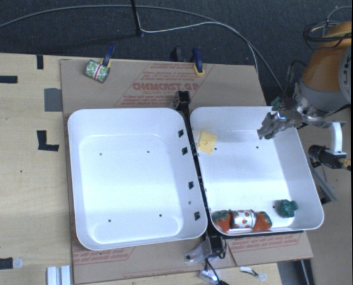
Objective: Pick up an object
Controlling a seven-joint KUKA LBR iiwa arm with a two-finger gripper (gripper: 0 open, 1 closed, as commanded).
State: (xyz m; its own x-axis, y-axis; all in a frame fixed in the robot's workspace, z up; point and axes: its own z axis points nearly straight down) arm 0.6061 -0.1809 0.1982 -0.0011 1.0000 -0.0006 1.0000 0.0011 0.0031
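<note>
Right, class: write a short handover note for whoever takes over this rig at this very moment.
Gripper: above the right bin's upper right corner, nothing seen between its fingers; open or shut can't be told.
Things, all in the right bin: yellow piece near the upper left corner; orange-and-white object along the bottom edge; small green object in the lower right corner.
Done: nothing picked up yet.
Left: choose an object, descend, grasp and lift it.
</note>
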